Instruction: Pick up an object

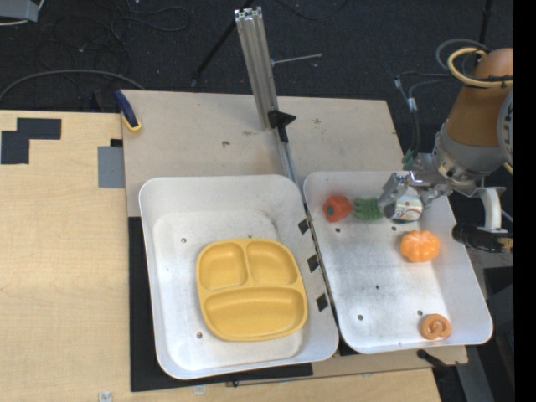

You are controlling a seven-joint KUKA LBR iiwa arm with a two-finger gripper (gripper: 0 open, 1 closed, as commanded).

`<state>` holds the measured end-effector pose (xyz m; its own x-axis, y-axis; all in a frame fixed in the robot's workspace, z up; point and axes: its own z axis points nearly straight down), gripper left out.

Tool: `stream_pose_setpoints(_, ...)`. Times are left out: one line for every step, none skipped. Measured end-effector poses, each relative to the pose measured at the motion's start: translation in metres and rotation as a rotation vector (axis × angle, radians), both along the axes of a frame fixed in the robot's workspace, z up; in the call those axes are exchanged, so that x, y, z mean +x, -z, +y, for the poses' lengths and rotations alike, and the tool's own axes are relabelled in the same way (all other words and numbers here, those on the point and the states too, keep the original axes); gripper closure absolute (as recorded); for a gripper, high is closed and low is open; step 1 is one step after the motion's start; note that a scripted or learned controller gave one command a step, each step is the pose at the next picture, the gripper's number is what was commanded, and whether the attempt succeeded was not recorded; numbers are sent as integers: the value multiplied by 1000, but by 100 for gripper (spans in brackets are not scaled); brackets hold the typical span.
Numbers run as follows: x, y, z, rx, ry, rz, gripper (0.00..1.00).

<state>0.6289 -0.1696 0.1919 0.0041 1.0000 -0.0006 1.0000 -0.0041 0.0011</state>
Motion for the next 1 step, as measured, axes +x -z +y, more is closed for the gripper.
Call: stream_pose_setpoints(-5,-62,2,0,-5,-2,100)
